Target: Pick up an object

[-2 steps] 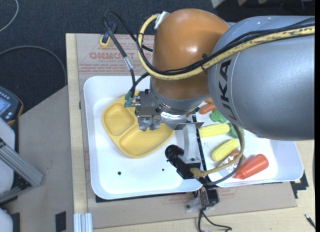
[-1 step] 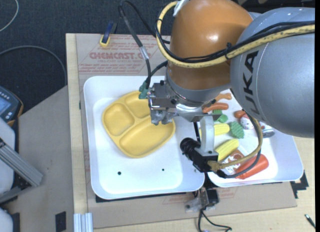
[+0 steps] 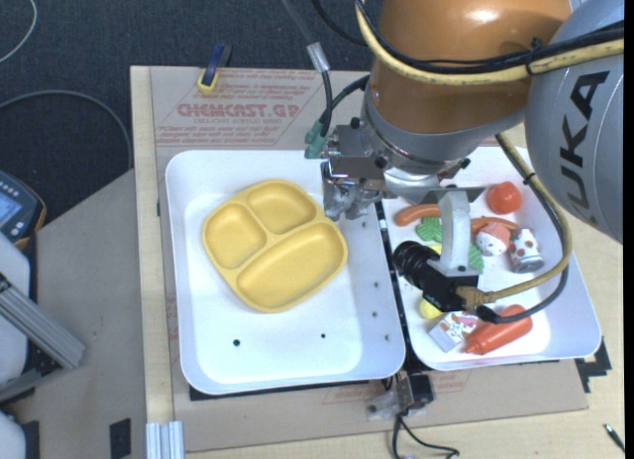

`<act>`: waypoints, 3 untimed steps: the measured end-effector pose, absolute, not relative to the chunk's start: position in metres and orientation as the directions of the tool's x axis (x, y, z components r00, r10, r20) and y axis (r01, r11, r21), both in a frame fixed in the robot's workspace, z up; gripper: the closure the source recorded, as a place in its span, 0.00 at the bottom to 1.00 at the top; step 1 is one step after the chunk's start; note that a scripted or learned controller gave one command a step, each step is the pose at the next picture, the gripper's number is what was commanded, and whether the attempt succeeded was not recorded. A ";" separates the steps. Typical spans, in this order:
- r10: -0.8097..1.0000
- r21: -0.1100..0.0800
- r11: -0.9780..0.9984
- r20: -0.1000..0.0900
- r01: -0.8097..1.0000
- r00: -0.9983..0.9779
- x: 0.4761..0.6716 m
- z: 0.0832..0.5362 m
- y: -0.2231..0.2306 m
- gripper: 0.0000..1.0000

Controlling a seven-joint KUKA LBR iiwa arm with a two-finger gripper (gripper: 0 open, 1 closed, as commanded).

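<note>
The objects for picking lie crowded in the right bin (image 3: 584, 328), below and to the right of the gripper (image 3: 342, 194): an orange carrot (image 3: 500, 333) whose long axis runs nearly level, tip lifted slightly away from the gripper's side, with a small printed carton (image 3: 453, 329) touching its near end; a red tomato (image 3: 503, 196) at the far end of the bin; a white die-like cube (image 3: 526, 249) just below the tomato; and an orange sausage-shaped piece (image 3: 416, 214) closest to the gripper, its length lying roughly level. A white tube (image 3: 455, 232) and a black cable fitting (image 3: 426, 274) (both belonging to the arm) cross over these items and hide part of them. The gripper hangs over the divide between the two bins, at the upper right corner of the left bin (image 3: 188, 249); its fingers are too small and shadowed to judge, so cannot tell how far they are parted, and nothing is seen between them. To the gripper's left, just beside it, sits a yellow three-compartment plate (image 3: 274, 244), tilted diagonally. The left bin shows bare white floor below the plate; the right bin offers little free floor among its contents.
</note>
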State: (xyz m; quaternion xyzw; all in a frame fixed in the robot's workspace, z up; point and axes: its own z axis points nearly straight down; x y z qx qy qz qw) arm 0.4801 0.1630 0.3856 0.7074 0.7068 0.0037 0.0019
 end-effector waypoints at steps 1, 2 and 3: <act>1.000 0.003 0.001 0.000 1.000 -0.001 0.480 0.392 0.164 1.00; 1.000 0.004 0.002 0.000 1.000 -0.002 0.480 0.402 0.165 1.00; 1.000 0.006 0.003 0.000 1.000 -0.003 0.480 0.412 0.166 1.00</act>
